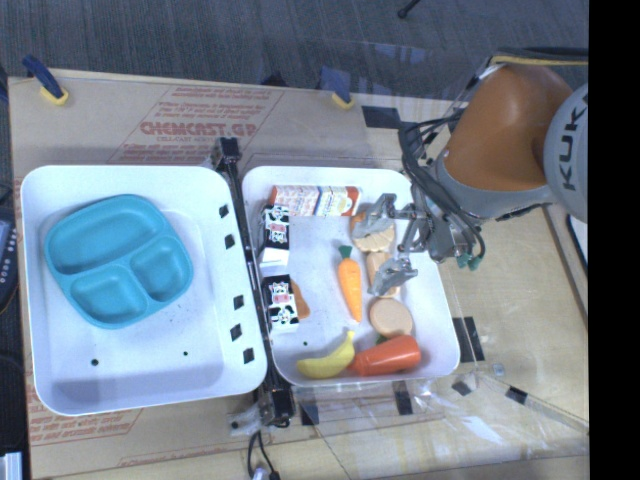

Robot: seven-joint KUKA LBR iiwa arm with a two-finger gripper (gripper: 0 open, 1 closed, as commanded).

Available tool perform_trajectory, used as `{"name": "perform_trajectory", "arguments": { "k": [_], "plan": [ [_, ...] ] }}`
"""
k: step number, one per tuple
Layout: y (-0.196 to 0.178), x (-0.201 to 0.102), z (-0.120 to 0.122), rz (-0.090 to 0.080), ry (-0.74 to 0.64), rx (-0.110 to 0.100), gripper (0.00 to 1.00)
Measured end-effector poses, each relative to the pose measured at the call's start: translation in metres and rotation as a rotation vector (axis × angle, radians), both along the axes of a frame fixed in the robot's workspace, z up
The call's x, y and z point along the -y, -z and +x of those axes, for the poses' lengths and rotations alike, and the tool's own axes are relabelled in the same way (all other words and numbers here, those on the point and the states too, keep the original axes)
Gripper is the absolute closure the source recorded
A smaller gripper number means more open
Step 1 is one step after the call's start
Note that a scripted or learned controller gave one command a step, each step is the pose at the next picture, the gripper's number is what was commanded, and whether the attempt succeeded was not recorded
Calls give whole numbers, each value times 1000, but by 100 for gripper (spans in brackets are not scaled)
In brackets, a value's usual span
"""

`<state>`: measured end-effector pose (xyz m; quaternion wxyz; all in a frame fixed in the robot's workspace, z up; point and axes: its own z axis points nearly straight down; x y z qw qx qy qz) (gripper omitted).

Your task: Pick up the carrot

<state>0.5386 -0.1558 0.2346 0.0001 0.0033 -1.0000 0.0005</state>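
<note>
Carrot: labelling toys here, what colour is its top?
Green leafy top on the orange carrot, seen in camera view.

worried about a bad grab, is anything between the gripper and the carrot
Nothing visible lies between them. The gripper hangs just right of the carrot, over tan food pieces beside it. Those pieces crowd the carrot's right side, so a finger might catch them.

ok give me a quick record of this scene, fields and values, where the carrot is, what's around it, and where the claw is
carrot: lying in the right bin, green top toward the far side
claw: over the right bin, just right of the carrot, not holding it
right of carrot: tan bread-like pieces
near side: banana, red pepper, round bun
far side: milk carton
left bin: holds a blue divided plate
</note>
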Motion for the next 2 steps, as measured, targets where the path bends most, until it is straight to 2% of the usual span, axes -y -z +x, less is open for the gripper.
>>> {"name": "perform_trajectory", "arguments": {
  "k": [1, 2],
  "plan": [
    [143, -39, -3, 2, 219, 1, 0],
    [132, -40, -1, 1, 211, 2, 100]
  ]
}}
